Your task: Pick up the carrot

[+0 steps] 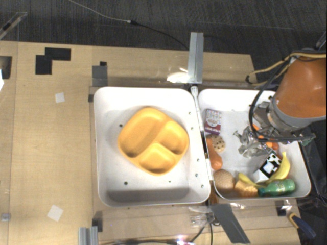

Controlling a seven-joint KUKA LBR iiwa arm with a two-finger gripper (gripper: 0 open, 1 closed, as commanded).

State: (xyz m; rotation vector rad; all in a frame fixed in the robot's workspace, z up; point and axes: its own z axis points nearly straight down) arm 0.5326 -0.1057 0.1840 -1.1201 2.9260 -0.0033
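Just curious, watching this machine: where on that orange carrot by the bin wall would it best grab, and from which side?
Probably the carrot's exposed rounded end, from above. It lies against the right bin's left wall, with a cookie above and a potato below, leaving little side room.

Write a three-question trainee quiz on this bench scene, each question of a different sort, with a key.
1. True or false: the yellow three-compartment plastic dish lies in the right white bin.
2. Multiple choice: the orange carrot lies (a) against the right bin's left wall, (b) inside the yellow dish, (c) on the wooden bench outside the bins.
3. Fill in: the green bottle-shaped toy lies near the right bin's front ____ corner.

Key:
1. False; the dish sits in the left white bin.
2. a; it is apart from the metal two-finger gripper, which is over the right bin's middle.
3. Right, just below the yellow banana.
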